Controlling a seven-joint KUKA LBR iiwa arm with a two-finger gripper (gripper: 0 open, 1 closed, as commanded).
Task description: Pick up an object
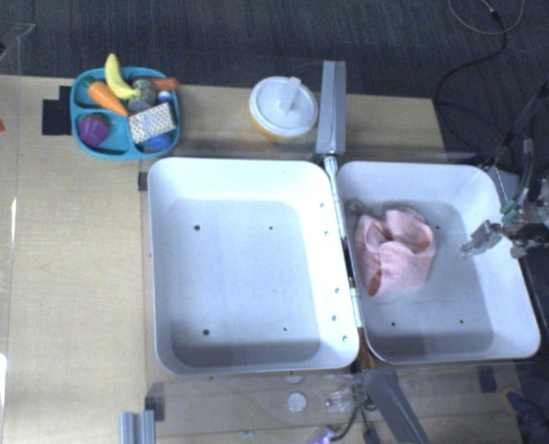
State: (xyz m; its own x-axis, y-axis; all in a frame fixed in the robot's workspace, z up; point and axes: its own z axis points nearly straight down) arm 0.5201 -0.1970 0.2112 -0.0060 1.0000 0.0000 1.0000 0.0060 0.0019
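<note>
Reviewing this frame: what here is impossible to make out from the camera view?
- Gripper: small and blurred at the right bin's edge; finger state unreadable.
- Arm: cut off by the frame's right edge.
- Pink cloth: crumpled, so anything under its folds is hidden.
- Blue tray on the bench: its small toys overlap; several too small to identify.

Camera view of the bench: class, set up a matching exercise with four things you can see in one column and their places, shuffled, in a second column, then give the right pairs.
Things
1. pink cloth
2. blue tray of toy food
3. white lidded cup
4. gripper

Places
A. behind the left bin, near the divider
B. in the right bin
C. bench's far left corner
D. over the right bin's right side

Pairs: 1-B, 2-C, 3-A, 4-D
</note>
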